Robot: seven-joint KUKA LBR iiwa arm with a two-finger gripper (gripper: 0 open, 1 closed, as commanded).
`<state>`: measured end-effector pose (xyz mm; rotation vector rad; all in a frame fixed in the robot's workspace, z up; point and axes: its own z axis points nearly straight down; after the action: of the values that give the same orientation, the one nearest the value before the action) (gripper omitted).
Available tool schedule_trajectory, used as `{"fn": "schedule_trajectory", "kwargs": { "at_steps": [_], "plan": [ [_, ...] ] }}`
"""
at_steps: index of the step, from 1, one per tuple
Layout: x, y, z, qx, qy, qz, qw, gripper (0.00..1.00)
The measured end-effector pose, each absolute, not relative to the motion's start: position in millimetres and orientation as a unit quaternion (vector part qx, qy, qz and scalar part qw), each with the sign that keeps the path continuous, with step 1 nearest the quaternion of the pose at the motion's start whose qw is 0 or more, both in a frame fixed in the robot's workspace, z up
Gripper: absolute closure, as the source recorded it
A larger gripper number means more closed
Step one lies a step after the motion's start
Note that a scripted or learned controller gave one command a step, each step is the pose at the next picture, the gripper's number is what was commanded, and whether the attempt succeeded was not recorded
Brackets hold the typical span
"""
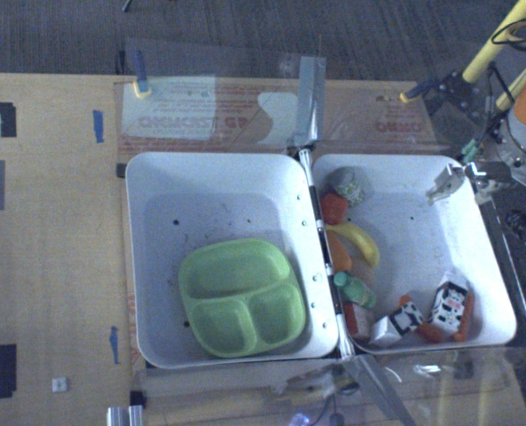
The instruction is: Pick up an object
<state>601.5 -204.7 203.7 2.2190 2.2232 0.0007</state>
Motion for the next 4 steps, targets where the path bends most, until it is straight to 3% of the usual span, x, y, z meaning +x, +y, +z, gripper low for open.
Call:
{"fn": "schedule_trajectory", "kwargs": {
  "at_steps": [1,2,3,4],
  "plan": [
    [633.9,-92.3,86.2,0.697,0.718,0.0009,0.002,0.0],
    [635.7,-91.3,98.2,0.696,0.718,0.0024,0.004,1.0],
    [635.0,-99.3,100.2,0.698,0.716,-0.0008,0.007,0.0],
    [636.2,-96.1,110.2,0.697,0.717,0.0016,0.007,1.0]
  ]
}}
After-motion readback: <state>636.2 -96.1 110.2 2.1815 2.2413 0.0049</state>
